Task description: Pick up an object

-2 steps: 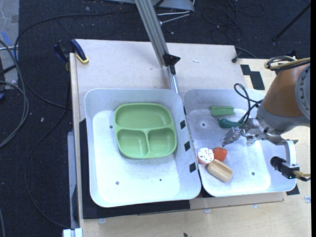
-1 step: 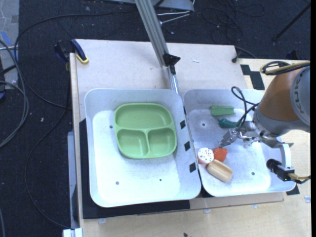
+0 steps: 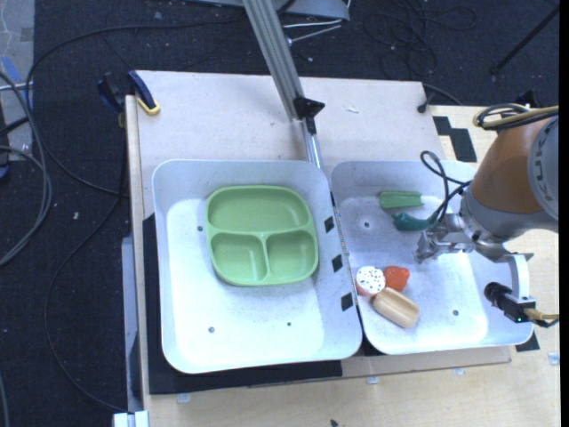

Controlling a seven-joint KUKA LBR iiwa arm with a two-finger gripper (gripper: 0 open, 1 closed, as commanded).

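The right bin (image 3: 462, 323) holds several small items. A green piece (image 3: 400, 200) and a teal piece (image 3: 411, 221) lie near its far side. Toward the front left lie a white speckled round piece (image 3: 370, 280), a red piece (image 3: 397, 278) touching it, and a tan bread-like roll (image 3: 396, 308). My gripper (image 3: 430, 244) hangs over the middle of this bin, just right of the teal piece and up-right of the red piece. I see nothing held in it.
The left bin (image 3: 178, 327) holds a green three-compartment plate (image 3: 263, 235). A slanted metal pole (image 3: 277, 52) crosses the back of the bench. The arm's orange band (image 3: 508, 169) and cables (image 3: 440, 174) overhang the right bin's right side.
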